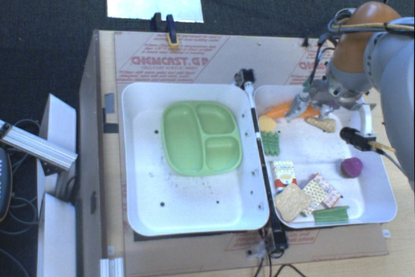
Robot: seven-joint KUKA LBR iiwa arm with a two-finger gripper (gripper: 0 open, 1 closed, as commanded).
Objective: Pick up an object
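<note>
Nothing is lifted yet, as far as I can judge: my hand point(310, 102) is low in the far corner of the right bin point(376, 204), right by the carrot point(280, 110) and the tan piece point(322, 124), and I cannot tell whether my fingers are apart or together, nor whether anything sits between them. So the grasp and the lift are both left to do. The carrot lies close to the bin's far wall and the divider, which cramps any approach from those sides; the bare floor in the middle of the bin is the freer way in. The purple ball point(351, 167) sits well apart with room all round. The cracker point(292, 202) and packets point(321, 191) crowd the near edge. The left bin point(139, 204) carries a green tray point(200, 137).
</note>
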